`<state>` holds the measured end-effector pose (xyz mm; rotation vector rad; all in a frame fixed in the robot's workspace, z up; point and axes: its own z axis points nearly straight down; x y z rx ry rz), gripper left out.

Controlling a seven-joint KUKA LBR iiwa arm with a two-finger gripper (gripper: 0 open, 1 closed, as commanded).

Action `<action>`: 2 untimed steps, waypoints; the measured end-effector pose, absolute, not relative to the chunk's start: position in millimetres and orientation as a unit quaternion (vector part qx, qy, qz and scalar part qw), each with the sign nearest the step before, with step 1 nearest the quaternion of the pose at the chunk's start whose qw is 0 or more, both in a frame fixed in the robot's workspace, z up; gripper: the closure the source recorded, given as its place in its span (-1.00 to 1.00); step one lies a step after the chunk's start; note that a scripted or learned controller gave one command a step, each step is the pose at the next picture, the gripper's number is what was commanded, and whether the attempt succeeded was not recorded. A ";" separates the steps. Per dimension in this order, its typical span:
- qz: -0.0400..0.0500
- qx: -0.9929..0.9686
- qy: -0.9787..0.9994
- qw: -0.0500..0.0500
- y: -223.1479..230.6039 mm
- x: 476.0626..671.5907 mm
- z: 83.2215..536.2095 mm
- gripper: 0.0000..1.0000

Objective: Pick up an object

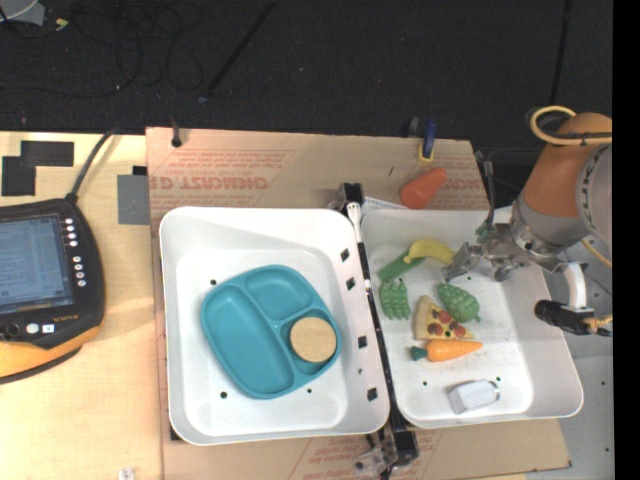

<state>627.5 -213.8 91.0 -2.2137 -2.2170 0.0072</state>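
The right bin [545,368] holds several toy foods: a yellow banana [432,251], a green pepper [394,267], two leafy greens [395,298] [458,301], a pizza slice [436,320], an orange carrot [447,349] and a grey-white block [472,396]. My gripper [468,263] reaches in from the right. It sits over the bin's upper middle, just right of the banana and above the right leafy green. It stands open with nothing between its fingers.
The left bin [200,238] carries a teal divided plate [250,328] with a tan round disc [314,339] in one compartment. An orange-red toy [424,188] lies on the cardboard behind the right bin. A tablet [35,268] rests at the far left.
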 end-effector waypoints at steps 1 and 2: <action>0.001 -0.707 -0.707 0.003 -213.4 568.7 84.9 -1.00; 0.001 -0.707 -0.708 0.003 -141.5 500.6 85.5 -1.00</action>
